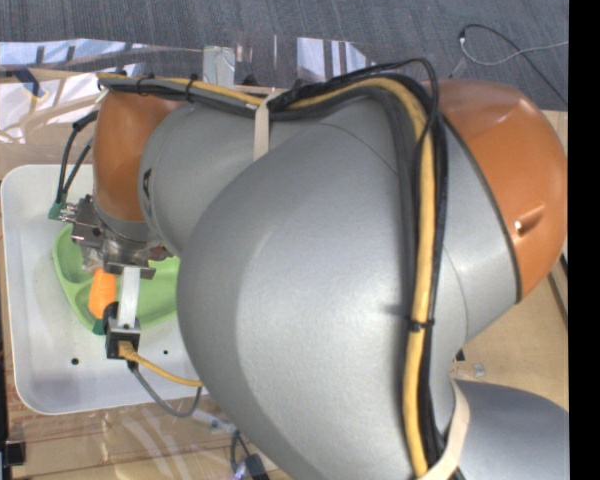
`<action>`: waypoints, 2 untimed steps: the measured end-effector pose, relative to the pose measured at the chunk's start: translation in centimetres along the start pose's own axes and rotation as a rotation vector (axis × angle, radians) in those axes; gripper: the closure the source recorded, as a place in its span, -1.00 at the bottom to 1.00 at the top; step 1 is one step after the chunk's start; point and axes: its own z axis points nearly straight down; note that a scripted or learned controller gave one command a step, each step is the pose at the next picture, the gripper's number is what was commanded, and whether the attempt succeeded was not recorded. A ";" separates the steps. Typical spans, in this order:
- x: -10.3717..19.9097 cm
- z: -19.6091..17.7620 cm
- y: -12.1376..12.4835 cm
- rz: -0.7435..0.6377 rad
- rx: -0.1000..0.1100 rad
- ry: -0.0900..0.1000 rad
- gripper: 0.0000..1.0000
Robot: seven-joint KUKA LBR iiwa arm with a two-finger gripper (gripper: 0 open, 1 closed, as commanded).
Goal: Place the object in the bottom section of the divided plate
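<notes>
Glossy green plastic plate (72,273), smooth white bin (30,268), matt grey arm (310,288)

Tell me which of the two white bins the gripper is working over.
The left bin, which holds the green plate; the gripper hangs above that plate beside an orange object. The arm hides the right bin.

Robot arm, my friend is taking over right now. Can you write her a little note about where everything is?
Gripper: down over the green divided plate in the left white bin; the arm hides much of the bench.
Object: an orange thing shows right at the gripper, over the plate. I cannot tell whether it is gripped or already lying there.
Done: object brought to the plate.
Left: confirm it sits in the bottom section, then lift the arm away.
</notes>
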 end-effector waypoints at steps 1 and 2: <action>-0.1 0.0 0.0 0.001 0.000 -0.001 -1.00; 0.2 4.4 -1.1 -0.382 0.001 -0.002 -1.00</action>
